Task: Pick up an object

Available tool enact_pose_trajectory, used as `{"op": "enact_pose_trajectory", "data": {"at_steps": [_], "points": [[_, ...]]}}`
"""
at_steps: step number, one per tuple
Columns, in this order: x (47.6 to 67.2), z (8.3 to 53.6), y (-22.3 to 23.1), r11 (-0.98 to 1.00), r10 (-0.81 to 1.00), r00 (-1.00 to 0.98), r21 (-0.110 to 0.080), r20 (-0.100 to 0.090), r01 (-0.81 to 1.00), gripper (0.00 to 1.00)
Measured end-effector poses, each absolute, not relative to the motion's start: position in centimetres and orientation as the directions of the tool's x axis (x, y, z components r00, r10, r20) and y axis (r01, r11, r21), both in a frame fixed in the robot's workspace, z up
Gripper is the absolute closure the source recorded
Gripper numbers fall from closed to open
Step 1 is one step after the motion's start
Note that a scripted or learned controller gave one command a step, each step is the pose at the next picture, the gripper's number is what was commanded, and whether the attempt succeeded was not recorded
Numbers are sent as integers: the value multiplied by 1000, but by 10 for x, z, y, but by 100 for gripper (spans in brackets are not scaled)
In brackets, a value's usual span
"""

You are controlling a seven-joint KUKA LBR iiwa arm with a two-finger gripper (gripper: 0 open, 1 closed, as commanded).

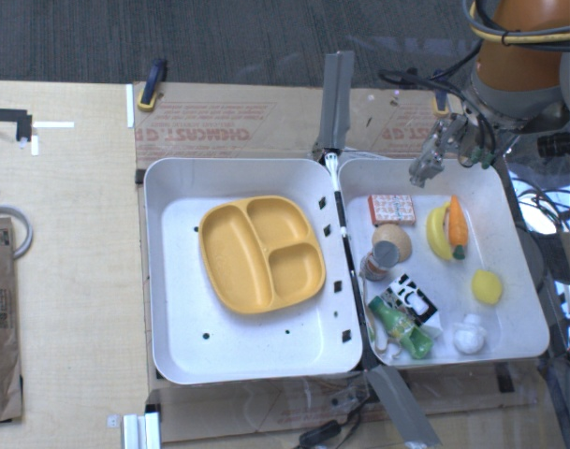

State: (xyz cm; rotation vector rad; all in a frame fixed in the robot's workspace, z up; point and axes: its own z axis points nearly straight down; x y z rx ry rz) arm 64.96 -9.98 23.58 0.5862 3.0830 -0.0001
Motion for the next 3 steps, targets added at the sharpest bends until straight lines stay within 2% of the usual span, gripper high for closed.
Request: {"op": "enact_pose_trajectory", "data": {"at_steps": [1,2,3], "points": [[613,256,-89,962,273,-962,1,-4,273,100],[628,224,-97,1000,-14,-1000,0,-4,-14,100],[619,276,-116,927,-376,-927,-2,-7,-376,100]]}}
